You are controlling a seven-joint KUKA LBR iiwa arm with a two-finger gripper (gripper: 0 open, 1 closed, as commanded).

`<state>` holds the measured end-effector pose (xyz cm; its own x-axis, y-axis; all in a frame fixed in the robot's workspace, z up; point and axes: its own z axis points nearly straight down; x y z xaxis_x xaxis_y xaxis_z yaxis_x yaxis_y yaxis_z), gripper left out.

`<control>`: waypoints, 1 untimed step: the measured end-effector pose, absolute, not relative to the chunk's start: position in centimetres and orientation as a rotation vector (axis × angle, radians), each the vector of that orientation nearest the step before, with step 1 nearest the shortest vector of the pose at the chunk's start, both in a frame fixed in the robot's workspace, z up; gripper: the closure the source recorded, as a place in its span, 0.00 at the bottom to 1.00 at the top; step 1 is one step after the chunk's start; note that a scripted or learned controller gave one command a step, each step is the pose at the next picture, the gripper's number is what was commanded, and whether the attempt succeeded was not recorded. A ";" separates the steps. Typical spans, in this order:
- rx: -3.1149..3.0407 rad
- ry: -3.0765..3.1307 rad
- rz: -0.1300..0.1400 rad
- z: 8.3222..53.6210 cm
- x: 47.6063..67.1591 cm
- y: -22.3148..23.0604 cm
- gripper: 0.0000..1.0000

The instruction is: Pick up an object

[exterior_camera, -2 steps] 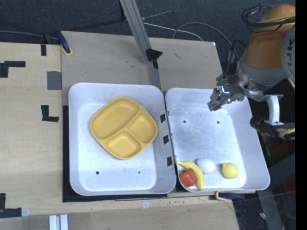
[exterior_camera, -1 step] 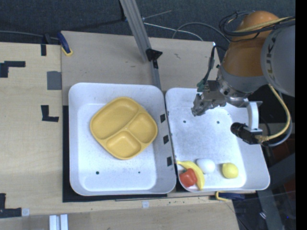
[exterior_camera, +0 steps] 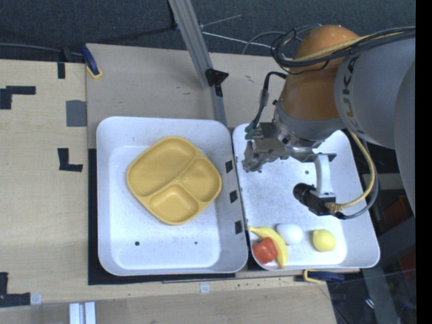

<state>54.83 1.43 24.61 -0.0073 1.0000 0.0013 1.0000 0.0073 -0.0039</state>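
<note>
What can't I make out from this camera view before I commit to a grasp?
- Gripper: its tips are too small and blurred to read, camera view.
- Far end of the right bin: covered by the arm.
- Red object: partly overlapped by the banana, so its shape is unclear.
- White object: too blurred to identify.

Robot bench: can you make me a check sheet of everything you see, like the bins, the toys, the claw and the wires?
Surface: wooden bench with two white bins, left bin, right bin.
Job's things: banana, red piece, white ball, yellow ball, all at right bin's near edge.
Clutter: yellow divided plate in left bin.
Grippers: gripper over right bin's far-left part, nothing seen held.
Cables: yellow cable beside arm.
Surroundings: dark floor.
</note>
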 end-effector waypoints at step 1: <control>-2.211 -2.227 0.003 23.1 54.0 7.3 1.00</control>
